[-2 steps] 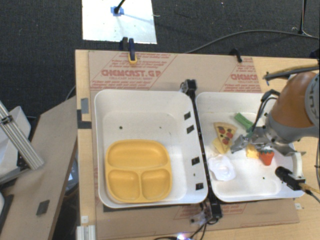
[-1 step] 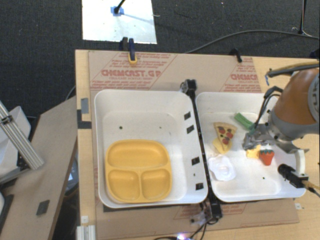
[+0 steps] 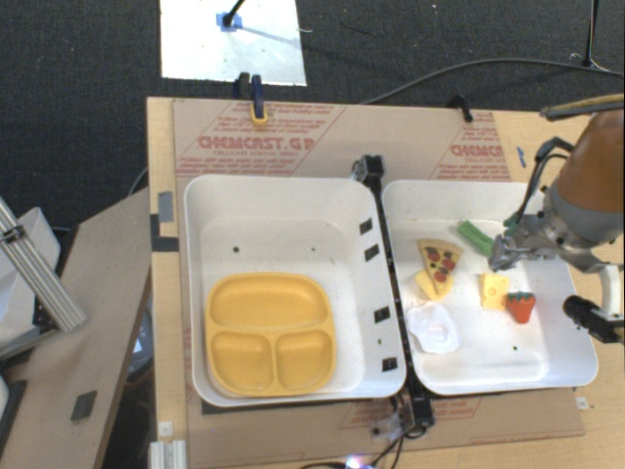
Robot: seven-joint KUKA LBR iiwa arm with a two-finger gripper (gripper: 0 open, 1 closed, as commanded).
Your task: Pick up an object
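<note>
Two shallow white bins side by side on a brown bench [image 3: 293,130]. In the left bin [image 3: 283,198], a yellow divided tray [image 3: 270,333] toward the near left corner. In the right bin [image 3: 562,360], several small toys: a pizza slice [image 3: 439,260] near the middle, a pale yellow piece [image 3: 428,283] touching its near edge, a white crumpled piece [image 3: 435,328] nearer still, a green piece [image 3: 477,234] toward the far side, a yellow block [image 3: 494,289] right of the pizza slice, and an orange-red strawberry [image 3: 521,306] just beside the block. Gripper [image 3: 508,250] reaching in from the right, hanging just above the yellow block, between it and the green piece. Cannot tell whether open or closed; nothing visibly held.
</note>
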